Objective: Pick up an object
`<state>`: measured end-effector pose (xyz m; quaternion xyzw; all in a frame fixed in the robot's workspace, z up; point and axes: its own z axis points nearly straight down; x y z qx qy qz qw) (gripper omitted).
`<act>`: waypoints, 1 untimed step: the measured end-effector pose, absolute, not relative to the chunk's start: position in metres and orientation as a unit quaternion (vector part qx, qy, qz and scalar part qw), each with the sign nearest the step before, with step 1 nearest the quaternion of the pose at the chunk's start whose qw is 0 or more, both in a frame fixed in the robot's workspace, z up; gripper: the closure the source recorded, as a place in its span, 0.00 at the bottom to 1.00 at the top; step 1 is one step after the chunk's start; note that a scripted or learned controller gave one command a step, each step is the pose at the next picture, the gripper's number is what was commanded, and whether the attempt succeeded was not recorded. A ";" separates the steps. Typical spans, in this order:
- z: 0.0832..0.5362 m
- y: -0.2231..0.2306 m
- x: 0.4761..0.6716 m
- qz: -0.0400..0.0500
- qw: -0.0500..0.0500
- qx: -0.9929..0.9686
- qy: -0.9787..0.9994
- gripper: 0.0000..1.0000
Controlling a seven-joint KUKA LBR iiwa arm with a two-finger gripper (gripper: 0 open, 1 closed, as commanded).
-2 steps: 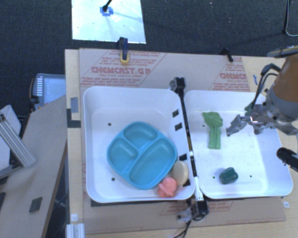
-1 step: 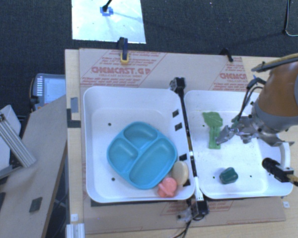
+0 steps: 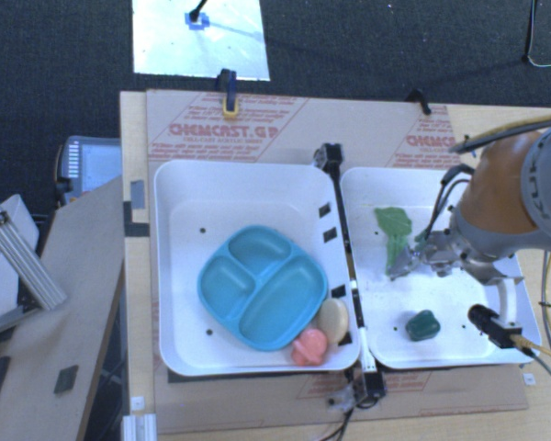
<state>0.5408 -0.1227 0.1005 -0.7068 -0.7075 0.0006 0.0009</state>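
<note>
In the right bin [image 3: 496, 352], a light green leafy piece [image 3: 393, 225] lies near the upper left. A dark green pepper-like object [image 3: 423, 324] sits lower down, near the front wall. My gripper [image 3: 406, 265] is low inside this bin, right at the lower tip of the light green piece, and its metal end overlaps that tip. The grey arm with its orange band [image 3: 496, 191] reaches in from the right and covers the bin's right side.
The left bin [image 3: 179, 246] holds a blue divided plate [image 3: 262, 286], with a pink object [image 3: 309, 346] and a cream one [image 3: 331, 320] by its front right corner. A black divider [image 3: 342, 246] runs between the bins. A black cable end [image 3: 496, 327] hangs over the right bin's front right.
</note>
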 end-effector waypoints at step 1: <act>0.114 -0.123 0.542 -0.001 -0.001 -0.707 -0.707 1.00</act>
